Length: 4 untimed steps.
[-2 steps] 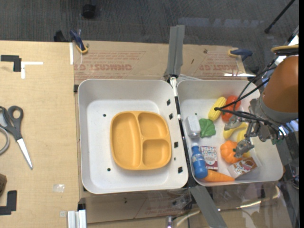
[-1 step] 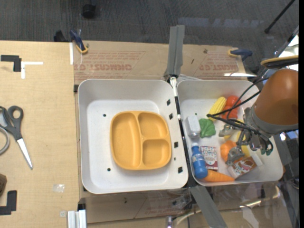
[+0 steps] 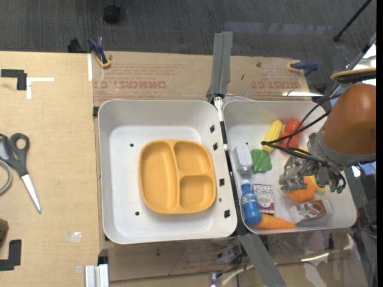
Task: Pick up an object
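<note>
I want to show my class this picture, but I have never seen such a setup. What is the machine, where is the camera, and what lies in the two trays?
One camera looks down at a slant on a bench. The grey arm with an orange band is a robot reaching in from the right. Its pincer hangs low over the right bin, above an orange fruit. That bin also holds a corn cob, a green piece, a blue bottle and a carrot. The left bin holds a yellow divided plate. Scissors lie on the bench.
</note>
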Tool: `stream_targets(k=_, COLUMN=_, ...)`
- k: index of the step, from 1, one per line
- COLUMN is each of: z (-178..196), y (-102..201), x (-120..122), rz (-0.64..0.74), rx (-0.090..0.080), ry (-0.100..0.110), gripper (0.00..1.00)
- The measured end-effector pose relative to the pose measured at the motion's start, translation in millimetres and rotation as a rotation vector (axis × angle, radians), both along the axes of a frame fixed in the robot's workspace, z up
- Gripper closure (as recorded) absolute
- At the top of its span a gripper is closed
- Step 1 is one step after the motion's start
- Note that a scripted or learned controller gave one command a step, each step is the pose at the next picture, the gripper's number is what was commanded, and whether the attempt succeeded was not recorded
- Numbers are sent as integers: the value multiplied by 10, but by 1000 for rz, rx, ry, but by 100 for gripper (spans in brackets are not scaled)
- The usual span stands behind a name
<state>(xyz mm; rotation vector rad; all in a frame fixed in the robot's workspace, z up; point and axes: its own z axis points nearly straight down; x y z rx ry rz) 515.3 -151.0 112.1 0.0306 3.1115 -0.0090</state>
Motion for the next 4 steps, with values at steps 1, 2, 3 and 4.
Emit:
stream_targets(k=1, z=0, y=1, x=0, rz=0, rx=0, ry=0, gripper=0)
stream_targets(k=2, z=-187, y=378, x=915, rz=-90, rx=8, ry=24, gripper=0)
stream_targets(k=3, z=-194, y=135, x=284, rz=-68, rx=7, ry=26, gripper=0)
stream_targets(k=4, z=-171, y=404, x=931, rz=-131, rx=8, ry=23, gripper=0)
